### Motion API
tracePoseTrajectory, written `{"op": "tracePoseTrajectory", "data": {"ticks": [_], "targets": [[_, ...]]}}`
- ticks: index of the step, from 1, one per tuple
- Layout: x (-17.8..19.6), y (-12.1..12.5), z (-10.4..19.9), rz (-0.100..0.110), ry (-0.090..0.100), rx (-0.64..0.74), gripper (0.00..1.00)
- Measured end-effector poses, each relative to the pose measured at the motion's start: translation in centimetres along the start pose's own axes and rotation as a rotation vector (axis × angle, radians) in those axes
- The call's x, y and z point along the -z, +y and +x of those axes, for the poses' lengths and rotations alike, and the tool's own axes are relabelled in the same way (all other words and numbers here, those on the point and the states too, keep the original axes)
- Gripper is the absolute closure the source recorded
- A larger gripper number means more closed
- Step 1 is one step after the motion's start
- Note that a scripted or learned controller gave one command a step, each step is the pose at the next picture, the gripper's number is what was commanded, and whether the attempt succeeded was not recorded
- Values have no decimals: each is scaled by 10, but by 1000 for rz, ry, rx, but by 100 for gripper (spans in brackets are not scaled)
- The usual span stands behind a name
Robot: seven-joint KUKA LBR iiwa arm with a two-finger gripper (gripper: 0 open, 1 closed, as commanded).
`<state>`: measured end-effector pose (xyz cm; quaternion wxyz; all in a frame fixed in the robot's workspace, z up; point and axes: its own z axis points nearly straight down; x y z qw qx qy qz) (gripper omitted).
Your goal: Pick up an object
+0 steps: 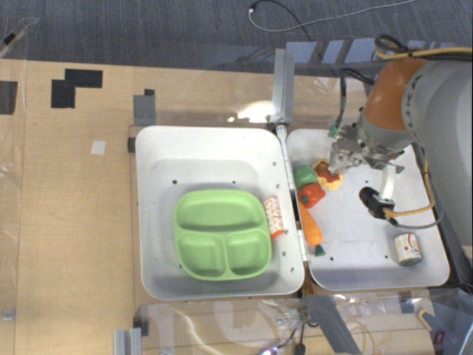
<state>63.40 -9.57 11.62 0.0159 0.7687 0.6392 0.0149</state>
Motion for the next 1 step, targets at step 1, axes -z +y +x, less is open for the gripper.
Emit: {"op": "tracePoseTrajectory", "data": {"ticks": [1], "targets": [[0, 0, 0, 0, 0, 1, 0]]}}
